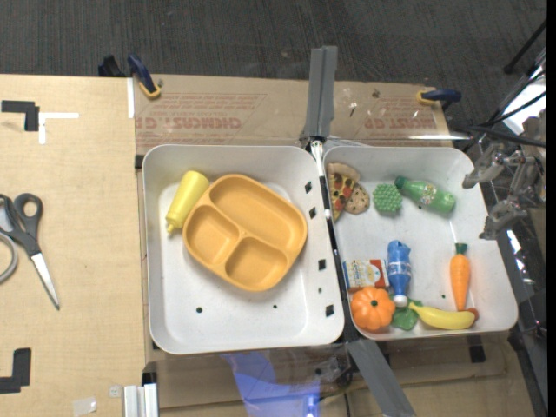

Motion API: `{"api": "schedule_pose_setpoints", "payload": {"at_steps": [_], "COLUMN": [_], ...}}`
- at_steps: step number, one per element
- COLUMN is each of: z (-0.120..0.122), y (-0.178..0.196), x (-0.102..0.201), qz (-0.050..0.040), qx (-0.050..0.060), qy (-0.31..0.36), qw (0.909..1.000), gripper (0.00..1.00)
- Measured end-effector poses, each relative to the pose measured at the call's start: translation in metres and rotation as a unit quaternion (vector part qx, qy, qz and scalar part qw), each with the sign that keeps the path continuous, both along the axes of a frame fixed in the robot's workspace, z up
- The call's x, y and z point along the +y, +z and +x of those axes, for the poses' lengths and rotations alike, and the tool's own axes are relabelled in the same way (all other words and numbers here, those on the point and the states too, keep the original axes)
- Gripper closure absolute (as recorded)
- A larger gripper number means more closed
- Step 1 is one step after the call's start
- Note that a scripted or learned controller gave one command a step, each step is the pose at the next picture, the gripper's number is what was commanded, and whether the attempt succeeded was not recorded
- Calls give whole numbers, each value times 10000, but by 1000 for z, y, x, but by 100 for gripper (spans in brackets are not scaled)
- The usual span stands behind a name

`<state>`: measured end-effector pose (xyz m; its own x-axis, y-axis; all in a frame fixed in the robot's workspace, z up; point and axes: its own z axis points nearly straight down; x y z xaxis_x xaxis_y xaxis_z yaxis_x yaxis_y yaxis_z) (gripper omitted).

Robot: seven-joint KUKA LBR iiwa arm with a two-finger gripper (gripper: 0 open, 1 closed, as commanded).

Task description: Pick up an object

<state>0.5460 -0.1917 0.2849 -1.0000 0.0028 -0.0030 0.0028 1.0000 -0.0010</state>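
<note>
Scanning from biggest to smallest, roughly:
Left bin (165,320): centre-left of frame, holds the divided yellow plate (245,231) and a yellow bottle (185,198) touching its upper-left edge.
Right bin (434,159): centre-right, packed with small toys.
Gripper (502,194): right edge, over that bin's rim, touching none of the toys; honestly too cluttered to tell the jaw opening.
Likely targets: green bottle (427,195) and carrot (460,273) sit nearest.
Risk: banana (445,317), pumpkin (373,309) and blue bottle (398,268) crowd the lower corner, so a grab there could nudge neighbours or clip the wall.
</note>
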Motion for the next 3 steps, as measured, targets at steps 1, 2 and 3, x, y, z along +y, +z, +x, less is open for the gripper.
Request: {"api": "schedule_pose_setpoints", "payload": {"at_steps": [1, 2, 3], "z": [-40, -34, -32], "y": [-131, -193, -183], "x": [4, -30, -28], "qz": [2, 2, -6], "qx": [7, 3, -13], "qy": [-216, -471, -440], "qw": [9998, 9989, 9990], "gripper": [0, 0, 100]}}
